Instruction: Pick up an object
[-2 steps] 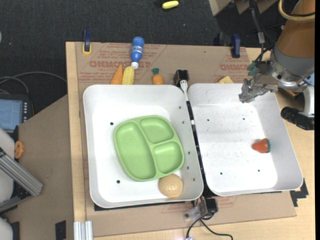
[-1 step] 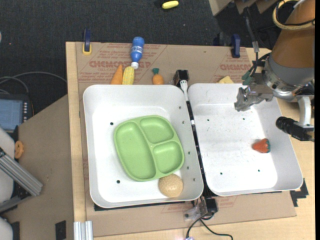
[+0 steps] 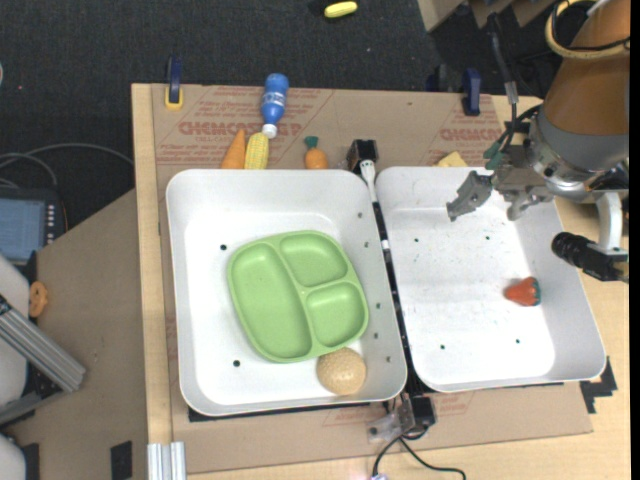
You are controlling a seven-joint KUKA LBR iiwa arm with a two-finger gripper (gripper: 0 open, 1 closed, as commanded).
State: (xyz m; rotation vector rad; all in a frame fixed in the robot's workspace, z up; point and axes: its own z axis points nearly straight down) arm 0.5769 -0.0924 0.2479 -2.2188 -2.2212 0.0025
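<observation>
My gripper (image 3: pixel 492 204) hangs over the far part of the right bin (image 3: pixel 450 308), open, with nothing between its two grey fingers (image 3: pixel 464 199). A small red strawberry-like toy (image 3: pixel 521 291) lies on the right bin's floor, nearer the front than the gripper and a little to its right. In the left bin (image 3: pixel 195 268) sits a green divided plate (image 3: pixel 297 295). A tan round object (image 3: pixel 342 370) rests against the plate's front edge.
Behind the bins on the cardboard lie a blue-capped bottle (image 3: pixel 272 100), a corn cob (image 3: pixel 257 150), an orange carrot (image 3: pixel 234 152), a small carrot (image 3: pixel 315 155) and a black clip (image 3: pixel 362 153). A yellow toy (image 3: pixel 340 9) lies on the floor beyond.
</observation>
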